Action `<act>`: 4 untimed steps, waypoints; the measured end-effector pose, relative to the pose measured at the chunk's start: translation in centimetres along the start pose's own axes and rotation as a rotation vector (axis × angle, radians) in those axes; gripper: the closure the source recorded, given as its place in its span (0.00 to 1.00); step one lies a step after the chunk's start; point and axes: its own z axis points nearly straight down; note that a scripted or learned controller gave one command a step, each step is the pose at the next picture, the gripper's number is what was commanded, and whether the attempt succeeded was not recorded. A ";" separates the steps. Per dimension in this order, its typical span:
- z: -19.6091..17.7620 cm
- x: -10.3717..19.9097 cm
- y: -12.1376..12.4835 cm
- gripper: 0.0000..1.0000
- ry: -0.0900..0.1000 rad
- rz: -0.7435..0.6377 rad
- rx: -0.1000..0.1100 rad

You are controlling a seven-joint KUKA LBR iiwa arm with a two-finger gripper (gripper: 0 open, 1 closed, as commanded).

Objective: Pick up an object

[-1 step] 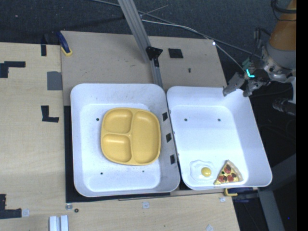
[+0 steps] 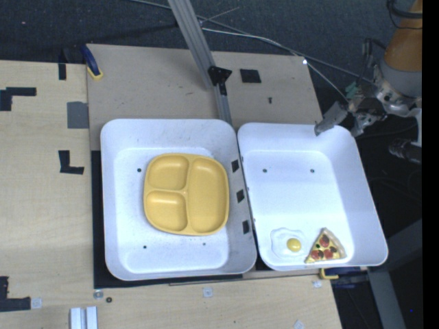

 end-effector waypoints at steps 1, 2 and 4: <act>5.5 0.4 -1.1 0.00 0.000 0.000 0.005; 11.4 1.3 -1.8 0.00 0.001 0.000 0.006; 15.5 1.4 -1.8 1.00 0.000 -0.002 0.001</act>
